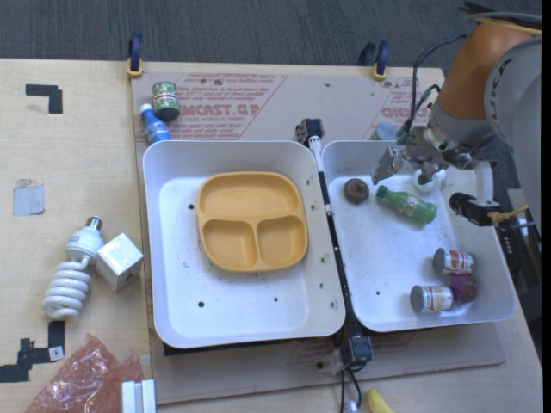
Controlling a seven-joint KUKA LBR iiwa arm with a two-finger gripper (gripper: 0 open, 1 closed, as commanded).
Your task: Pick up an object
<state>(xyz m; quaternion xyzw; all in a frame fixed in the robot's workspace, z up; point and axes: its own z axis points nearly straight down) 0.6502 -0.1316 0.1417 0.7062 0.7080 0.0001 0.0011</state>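
Observation:
My gripper hangs over the back of the right bin, fingers spread apart with nothing between them. Just below it lies a green bottle on its side, white cap to the left. A brown chocolate donut sits to the left of the gripper near the bin's left wall. Two small cans and a purple object rest at the bin's front right. The grey arm with its orange band comes in from the upper right.
The left bin holds a yellow divided tray. Behind the bins lie a small can and a blue bottle. A spiral light bulb, a white cube and a red mesh bag lie on the left bench.

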